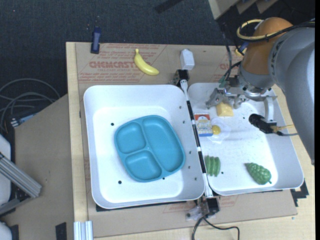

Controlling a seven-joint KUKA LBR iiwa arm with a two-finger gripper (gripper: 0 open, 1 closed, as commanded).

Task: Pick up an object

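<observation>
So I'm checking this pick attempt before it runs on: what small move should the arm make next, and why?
Probably a short, straight descent onto the yellow block. The gripper sits right above it at the far end of the right bin, and nothing is seen held. The green items nearer the camera lie well away, so the block is the nearest target.

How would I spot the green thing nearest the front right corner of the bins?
Start at the right bin, the one the grey arm hangs over, and look to its near right corner. There lies a bumpy green lump, leafy-looking. Its neighbour, a smoother ribbed green piece, lies against the divider instead.
</observation>
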